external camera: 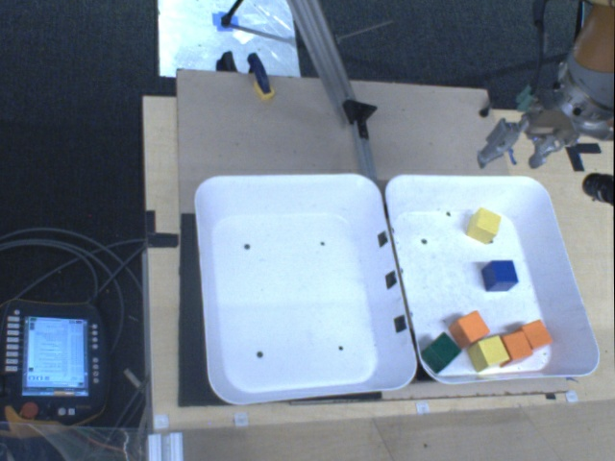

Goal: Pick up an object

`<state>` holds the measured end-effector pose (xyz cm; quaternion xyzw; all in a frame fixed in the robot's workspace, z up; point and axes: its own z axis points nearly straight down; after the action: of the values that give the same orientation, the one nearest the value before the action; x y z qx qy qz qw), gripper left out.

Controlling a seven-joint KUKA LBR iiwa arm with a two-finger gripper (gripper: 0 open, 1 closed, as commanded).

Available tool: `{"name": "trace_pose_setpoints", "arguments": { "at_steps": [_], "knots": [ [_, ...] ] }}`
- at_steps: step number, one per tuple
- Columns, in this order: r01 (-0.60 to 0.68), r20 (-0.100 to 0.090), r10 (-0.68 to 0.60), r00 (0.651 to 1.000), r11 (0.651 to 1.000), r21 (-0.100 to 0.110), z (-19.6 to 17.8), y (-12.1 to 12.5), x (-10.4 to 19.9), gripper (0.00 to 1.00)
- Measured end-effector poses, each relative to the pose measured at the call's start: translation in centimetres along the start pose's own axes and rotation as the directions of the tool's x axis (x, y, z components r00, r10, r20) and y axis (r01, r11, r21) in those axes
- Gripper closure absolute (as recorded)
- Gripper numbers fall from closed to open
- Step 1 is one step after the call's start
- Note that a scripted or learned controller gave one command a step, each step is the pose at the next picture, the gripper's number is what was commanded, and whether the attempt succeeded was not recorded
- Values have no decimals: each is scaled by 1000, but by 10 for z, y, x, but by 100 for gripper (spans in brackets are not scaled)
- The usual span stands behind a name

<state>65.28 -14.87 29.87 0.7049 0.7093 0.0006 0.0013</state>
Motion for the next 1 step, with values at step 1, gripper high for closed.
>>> {"name": "trace_pose_setpoints", "arguments": {
  "at_steps": [1],
  "knots": [
    [0, 0, 0, 1000, 1000, 0, 0, 0, 0, 0]
  ]
}}
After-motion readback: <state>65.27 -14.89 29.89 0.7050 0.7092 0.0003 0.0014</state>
